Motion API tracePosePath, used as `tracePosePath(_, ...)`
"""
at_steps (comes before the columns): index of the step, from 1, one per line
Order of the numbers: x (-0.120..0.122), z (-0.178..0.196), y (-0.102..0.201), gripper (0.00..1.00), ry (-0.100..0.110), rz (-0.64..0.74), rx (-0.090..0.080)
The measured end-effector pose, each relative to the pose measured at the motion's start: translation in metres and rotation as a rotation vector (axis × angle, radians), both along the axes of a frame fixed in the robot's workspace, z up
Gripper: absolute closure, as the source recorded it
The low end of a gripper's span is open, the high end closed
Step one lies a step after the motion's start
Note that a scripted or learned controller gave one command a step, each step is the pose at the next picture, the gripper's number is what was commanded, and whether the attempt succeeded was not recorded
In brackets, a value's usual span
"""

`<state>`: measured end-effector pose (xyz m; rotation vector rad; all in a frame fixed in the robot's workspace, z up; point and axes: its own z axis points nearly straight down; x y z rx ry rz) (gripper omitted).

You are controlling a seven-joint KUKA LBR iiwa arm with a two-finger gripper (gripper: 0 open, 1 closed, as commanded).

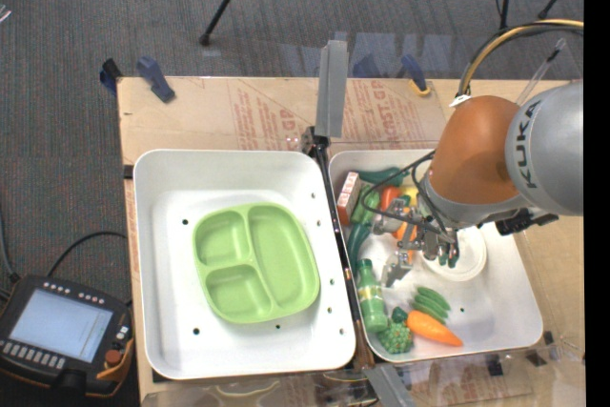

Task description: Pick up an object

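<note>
My gripper (419, 260) hangs over the middle of the right bin (515, 300), under the orange band of the wrist. Its two metal fingers (394, 273) stand apart, open, with nothing visible between them. Toy foods lie around it. A green bottle (370, 295) rests just to its left along the bin wall. An orange carrot (435, 330) and a green pea pod (431, 302) sit just in front of it, and a broccoli piece (397, 339) lies near the front wall. A small white dish (469, 259) sits right beside the fingers.
The left bin (162, 205) holds a green divided plate (255, 260). A red and white box (346, 194), an orange piece (391, 198) and green leafy items (363, 229) crowd the right bin's far left corner. A tablet (59, 324) lies on the floor at left.
</note>
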<state>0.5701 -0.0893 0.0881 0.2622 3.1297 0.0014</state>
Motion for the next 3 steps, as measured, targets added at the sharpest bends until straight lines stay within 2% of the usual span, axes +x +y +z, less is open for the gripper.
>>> tracePosePath(1,0.053,0.000,0.000,0.00,0.010,0.089,-0.005)
tracePosePath(2,0.008,0.000,-0.002,0.00,-0.001,-0.043,0.000)
tracePosePath(3,0.029,0.000,-0.002,0.00,-0.001,-0.271,0.000)
